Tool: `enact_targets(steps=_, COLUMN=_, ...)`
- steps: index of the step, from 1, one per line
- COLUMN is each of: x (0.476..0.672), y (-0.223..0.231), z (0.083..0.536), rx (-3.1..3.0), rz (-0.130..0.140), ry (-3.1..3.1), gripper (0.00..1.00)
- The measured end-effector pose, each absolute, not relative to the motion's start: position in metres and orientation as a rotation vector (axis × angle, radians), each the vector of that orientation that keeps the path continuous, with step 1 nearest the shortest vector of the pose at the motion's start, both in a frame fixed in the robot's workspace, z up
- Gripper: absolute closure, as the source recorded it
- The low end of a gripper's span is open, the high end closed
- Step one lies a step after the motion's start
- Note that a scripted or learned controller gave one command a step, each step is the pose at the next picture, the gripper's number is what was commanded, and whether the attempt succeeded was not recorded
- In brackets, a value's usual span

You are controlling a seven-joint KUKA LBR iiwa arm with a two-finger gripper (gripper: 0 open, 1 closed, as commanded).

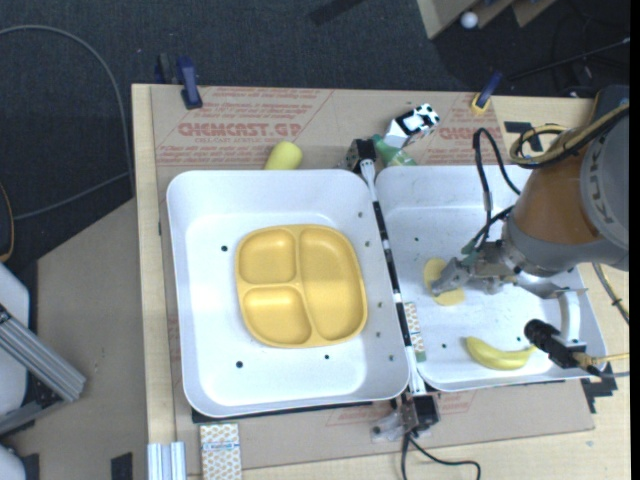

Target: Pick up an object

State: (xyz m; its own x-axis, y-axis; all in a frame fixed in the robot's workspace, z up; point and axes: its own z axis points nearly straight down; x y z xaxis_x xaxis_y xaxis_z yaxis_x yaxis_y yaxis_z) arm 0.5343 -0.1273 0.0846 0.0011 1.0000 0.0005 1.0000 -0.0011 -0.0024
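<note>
A small yellow object (437,276) lies in the right bin (430,203), left of its middle. My gripper (458,274) is low over it and covers its right part; I cannot tell whether the gripper touches it. A yellow banana (494,353) lies near the right bin's front edge, apart from the gripper. In the middle of the left bin (200,268) sits a yellow divided plate (300,285).
On the cardboard behind the bins lie a yellow rounded object (283,155) and a black-and-white object (415,122). The arm's grey and orange body (565,213) hangs over the right bin's right side, with cables above it.
</note>
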Motion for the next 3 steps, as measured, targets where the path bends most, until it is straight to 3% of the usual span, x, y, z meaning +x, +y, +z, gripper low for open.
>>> enact_targets(steps=1, x=0.545, y=-0.091, z=0.084, rx=-2.22, rz=-0.001, ry=-2.223, gripper=0.0)
enact_targets(steps=2, x=0.546, y=-0.092, z=0.095, rx=-2.223, rz=-0.003, ry=-2.224, gripper=1.0)
enact_targets(steps=3, x=0.586, y=-0.112, z=0.118, rx=-2.222, rz=-0.001, ry=-2.224, gripper=1.0)
